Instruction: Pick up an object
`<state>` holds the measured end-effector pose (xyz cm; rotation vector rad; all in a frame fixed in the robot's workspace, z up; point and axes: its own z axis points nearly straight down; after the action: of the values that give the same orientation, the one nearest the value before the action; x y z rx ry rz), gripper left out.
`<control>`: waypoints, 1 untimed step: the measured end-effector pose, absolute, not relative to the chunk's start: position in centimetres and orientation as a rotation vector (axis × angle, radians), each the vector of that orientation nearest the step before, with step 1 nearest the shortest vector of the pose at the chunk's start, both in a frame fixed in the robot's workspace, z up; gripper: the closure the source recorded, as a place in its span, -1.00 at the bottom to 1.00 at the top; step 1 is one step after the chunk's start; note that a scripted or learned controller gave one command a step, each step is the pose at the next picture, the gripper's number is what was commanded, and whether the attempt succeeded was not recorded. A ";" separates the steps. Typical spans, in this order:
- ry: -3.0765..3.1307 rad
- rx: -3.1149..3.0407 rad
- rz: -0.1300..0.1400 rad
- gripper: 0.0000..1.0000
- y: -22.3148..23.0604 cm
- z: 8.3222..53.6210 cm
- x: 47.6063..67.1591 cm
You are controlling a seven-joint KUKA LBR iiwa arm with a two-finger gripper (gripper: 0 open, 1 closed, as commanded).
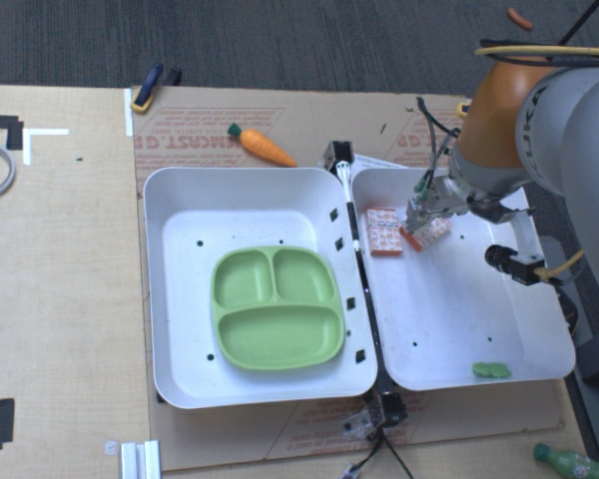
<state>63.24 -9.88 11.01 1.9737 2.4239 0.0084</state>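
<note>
You had the arm in over the right bin [539, 362], reaching from the right with the orange band high and the wrist tipped down toward that bin's far-left corner. The gripper [426, 218] sat low there, right on top of a small clear-wrapped packet [431, 232] with red at its end, and whether the jaws were spread, pressed together or pinching that packet you could not tell, because the wrist and its cables covered them. Just left of it lay the orange-and-white patterned box [383, 232], close against the bin's left wall, and that was your trouble spot: the two things lay near touching, so a closing grip could have nudged the box or caught only loose wrapper and slipped off on the lift. The packet looked crinkly and light, which by my reckoning meant it might slide away rather than seat between the fingers. The bin wall so close by also left little room on that side. A small green piece [491, 370] waited well apart at the near edge of the same bin, an easier target in the open. The left bin [175, 267] carried the green divided plate [277, 307], and a toy carrot [263, 145] lay out on the tabletop beyond the far rims.
</note>
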 end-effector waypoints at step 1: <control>2.424 1.974 0.009 -1.00 -9.9 11.0 63.2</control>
<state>63.24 -9.87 11.01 1.9740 2.4237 0.0086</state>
